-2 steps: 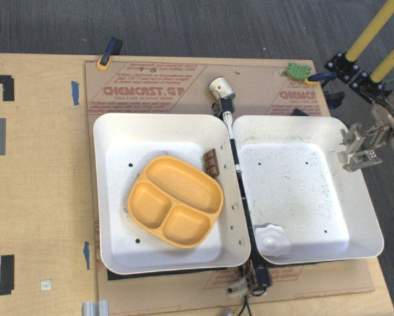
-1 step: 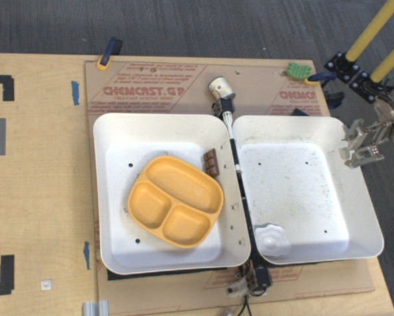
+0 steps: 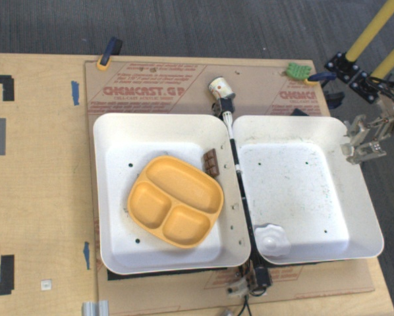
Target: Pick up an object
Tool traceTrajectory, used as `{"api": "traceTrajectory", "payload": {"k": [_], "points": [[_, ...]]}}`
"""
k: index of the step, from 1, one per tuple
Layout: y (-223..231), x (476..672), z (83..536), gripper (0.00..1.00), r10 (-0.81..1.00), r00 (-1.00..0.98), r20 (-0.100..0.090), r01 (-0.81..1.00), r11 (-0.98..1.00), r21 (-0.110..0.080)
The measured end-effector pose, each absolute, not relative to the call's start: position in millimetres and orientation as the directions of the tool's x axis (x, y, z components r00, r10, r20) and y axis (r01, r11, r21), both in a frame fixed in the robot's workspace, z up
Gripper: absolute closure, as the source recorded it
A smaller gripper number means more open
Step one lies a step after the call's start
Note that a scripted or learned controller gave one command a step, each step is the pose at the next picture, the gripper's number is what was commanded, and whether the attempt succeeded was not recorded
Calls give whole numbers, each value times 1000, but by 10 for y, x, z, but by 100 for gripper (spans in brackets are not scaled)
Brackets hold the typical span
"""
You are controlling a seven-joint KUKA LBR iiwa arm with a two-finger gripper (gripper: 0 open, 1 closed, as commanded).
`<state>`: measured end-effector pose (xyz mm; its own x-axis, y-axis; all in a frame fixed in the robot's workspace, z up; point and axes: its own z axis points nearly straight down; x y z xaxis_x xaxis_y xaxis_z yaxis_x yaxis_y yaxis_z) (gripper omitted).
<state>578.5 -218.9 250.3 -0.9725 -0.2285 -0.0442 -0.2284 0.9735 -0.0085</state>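
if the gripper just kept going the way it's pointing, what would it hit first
Probably the right bin's rim at its upper right corner: the gripper hangs over that edge, apparently pointing down. Depth is hard to judge.

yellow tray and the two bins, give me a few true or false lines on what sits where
1. The yellow divided tray lies in the left bin. True.
2. The tray has two compartments. False: it has three.
3. A small brown block lies by the tray's upper right edge. True.
4. The white lid-like object sits in the left bin. False: it sits at the near left corner of the right bin.
5. The gripper hangs over the tray. False: it is at the right bin's far right rim.
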Motion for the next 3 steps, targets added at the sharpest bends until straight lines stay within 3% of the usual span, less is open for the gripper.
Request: {"api": "traceTrajectory", "payload": {"k": [1, 2, 3], "points": [[-2183, 5802, 2616, 100, -226, -973, -52, -226, 974, -10], [-2230, 6000, 2071, 100, -531, -848, -6, -531, 848, -3], [-2225, 6019, 2188, 100, -528, -849, -14, -528, 849, -7]]}}
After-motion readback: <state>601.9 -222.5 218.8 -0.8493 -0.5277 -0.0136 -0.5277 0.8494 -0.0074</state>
